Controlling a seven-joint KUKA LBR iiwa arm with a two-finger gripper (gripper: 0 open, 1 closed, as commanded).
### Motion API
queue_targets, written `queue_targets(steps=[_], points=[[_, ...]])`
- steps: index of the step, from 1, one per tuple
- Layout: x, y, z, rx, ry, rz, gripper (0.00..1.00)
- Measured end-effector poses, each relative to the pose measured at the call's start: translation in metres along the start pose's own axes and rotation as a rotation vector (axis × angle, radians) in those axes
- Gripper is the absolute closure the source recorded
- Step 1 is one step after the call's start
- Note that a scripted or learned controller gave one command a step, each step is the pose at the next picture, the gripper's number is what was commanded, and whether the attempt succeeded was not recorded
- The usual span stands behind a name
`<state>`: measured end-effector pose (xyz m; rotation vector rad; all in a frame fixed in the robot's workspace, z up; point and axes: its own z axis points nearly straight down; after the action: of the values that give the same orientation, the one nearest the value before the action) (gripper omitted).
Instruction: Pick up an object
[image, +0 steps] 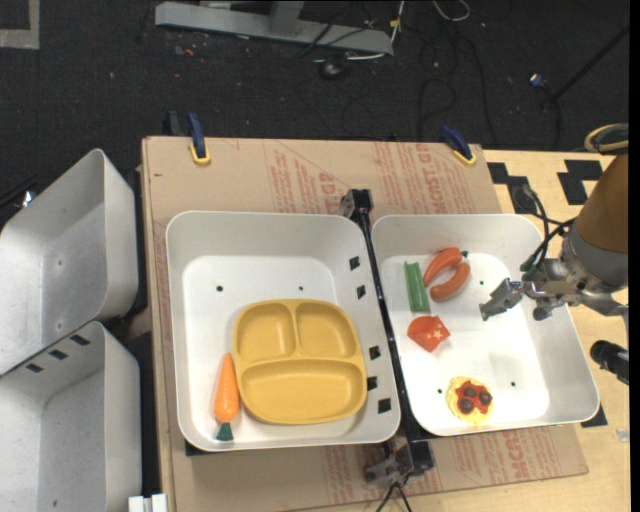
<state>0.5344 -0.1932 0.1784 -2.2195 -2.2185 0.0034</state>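
Arm: you see the grey arm (605, 240) come in from the right, its orange band at the right edge, over the right bin.
Pincer: the pincer (498, 303) hangs over the right part of the right bin; one dark finger (497, 301) points left and a second dark part sits just right of it, so you cannot tell how wide it stands. You see nothing between its fingers.
Right bin: the right bin (570, 385) lies on the table (290, 165), touching the left bin along the middle divider.
Green stick: the green stick (416, 285) lies lengthwise near the right bin's left wall, just beside the hot dog.
Hot dog: the hot dog (446, 272) lies tilted in the upper part of the right bin, left of the pincer and apart from it.
Red piece: the red piece (428, 333) sits below the green stick, near the bin's middle, apart from the pincer.
Pizza: a small round pizza (470, 397) with dark and red toppings lies near the right bin's front wall.
Left bin: the left bin (190, 300) holds a yellow plate (300, 362) with three compartments.
Carrot: the carrot (227, 392) lies just left of the plate, touching its edge or very nearly, green end toward the front.
Spare bins: two more white bins (60, 300) stand off the table at your left.
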Motion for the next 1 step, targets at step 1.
queue_targets(steps=[1], points=[[-0.0047, 0.0057, 0.0601, 0.001, 0.0, 0.0, 0.0]])
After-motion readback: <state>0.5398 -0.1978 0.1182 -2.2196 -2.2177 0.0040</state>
